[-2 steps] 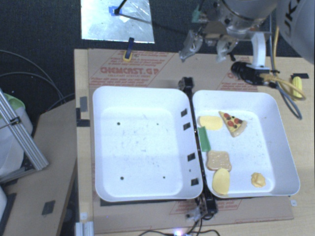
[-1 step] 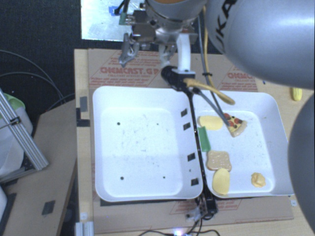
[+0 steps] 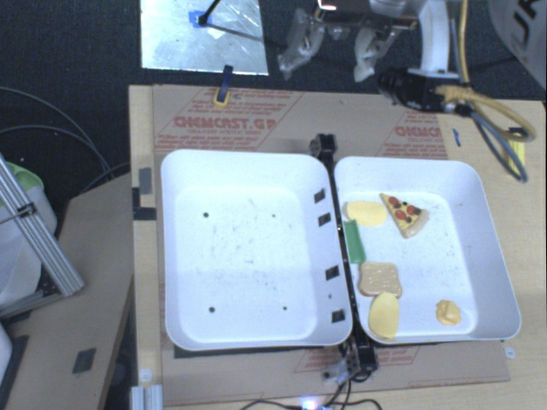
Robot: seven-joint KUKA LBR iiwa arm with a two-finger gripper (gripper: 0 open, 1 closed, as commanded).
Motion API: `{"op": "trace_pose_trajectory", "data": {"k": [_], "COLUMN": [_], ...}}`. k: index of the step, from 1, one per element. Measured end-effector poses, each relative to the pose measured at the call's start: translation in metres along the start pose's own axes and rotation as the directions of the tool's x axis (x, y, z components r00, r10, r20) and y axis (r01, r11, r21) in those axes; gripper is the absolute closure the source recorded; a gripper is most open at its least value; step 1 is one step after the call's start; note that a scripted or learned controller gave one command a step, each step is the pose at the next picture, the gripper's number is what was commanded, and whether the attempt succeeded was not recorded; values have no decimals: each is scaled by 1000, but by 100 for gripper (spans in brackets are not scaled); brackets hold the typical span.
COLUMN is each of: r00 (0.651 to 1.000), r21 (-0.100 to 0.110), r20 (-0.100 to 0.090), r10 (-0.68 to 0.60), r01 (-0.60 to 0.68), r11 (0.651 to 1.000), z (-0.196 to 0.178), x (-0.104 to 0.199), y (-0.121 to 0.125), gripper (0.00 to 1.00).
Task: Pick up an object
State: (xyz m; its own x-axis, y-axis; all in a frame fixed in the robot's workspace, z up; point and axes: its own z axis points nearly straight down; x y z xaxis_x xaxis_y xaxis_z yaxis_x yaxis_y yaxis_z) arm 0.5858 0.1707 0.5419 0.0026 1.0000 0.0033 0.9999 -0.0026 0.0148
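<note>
**Flat toy food waits in the right bin, end effector parked high**

Dark carpet surrounds the desk, which carries a printed cardboard sheet and two shallow white bins set side by side. The left bin has only small marks on its floor. In the right bin lie six small pieces: a pizza slice toward 12 o'clock, a pale yellow oval just beside it at 9 o'clock, a green strip against the inner wall, a slice of toast near the middle, a yellow wedge touching it at 6 o'clock, and a small yellow lump apart at 4 o'clock.

The end effector hangs beyond the bins at 12 o'clock, its two fingers spread, nothing between them.

All pieces look like light, stiff, rather smooth play food, lying flat, so they would likely slide under a poor pinch. The lump seems the easiest choice: thickest, standing clear, to be taken across its sides. The pizza slice would want a grip across its narrow width.
</note>
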Motion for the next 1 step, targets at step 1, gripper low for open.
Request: {"op": "trace_pose_trajectory", "data": {"k": [1], "r00": [1000], "r21": [8], "r20": [1], "r10": [-9], "r01": [9], "r11": [1000], "z": [-4], "x": [4], "y": [0], "gripper": [100]}}
